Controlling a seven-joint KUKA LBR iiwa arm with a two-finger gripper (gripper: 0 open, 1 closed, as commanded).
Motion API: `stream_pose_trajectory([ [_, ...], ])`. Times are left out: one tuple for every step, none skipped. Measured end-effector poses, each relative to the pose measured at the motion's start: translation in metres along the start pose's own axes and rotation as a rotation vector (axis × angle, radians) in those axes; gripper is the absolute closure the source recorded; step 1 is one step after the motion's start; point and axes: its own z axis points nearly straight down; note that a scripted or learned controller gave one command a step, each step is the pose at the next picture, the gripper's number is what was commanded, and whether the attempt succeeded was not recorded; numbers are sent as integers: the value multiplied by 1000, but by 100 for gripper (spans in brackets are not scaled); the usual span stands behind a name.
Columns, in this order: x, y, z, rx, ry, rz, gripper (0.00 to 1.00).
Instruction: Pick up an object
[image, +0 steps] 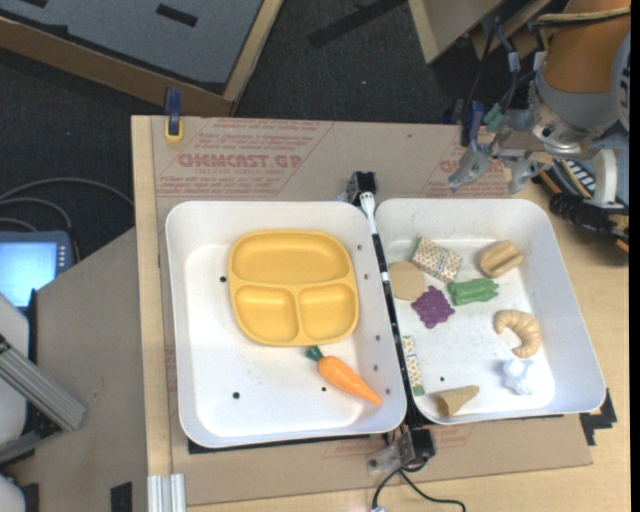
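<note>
**Gripper poised behind the right bin**

The gripper (492, 172) is being held above the bench behind the right bin (570, 300), its fingers spread apart, nothing being gripped. A croissant (520, 332) is lying in that bin, near its right wall.

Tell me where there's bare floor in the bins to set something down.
Left bin: bare along its left wall beside the yellow tray, and the front-left corner left of the carrot. Right bin: crowded; a small bare patch between the croissant and the purple toy.
</note>
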Motion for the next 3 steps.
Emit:
stream_pose_trajectory([
  [-19, -42, 164, 14, 4, 4, 0],
  [9, -108, 171, 2, 2, 3, 0],
  [8, -104, 159, -7, 0, 2, 100],
])
